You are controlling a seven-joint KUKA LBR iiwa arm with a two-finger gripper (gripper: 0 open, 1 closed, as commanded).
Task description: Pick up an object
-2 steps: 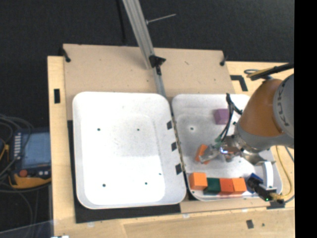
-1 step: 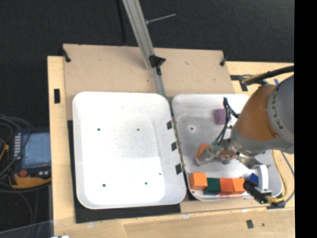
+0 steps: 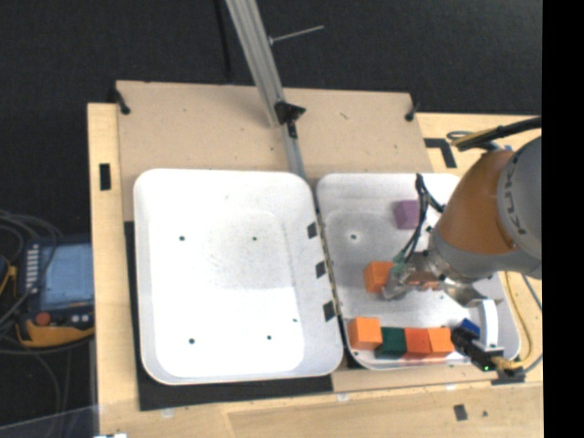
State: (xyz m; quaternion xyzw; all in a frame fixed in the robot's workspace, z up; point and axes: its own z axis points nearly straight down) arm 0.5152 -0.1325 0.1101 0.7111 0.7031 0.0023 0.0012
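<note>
Where tool (image 3: 399, 284) sits, orange block (image 3: 376, 276) touches its left.

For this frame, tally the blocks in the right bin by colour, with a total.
Orange blocks: 4
Green block: 1
Purple block: 1
Blue block, partly hidden near the arm: 1
Total: 7

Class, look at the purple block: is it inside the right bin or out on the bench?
Inside: the purple block lies on the right bin's white floor.
</note>
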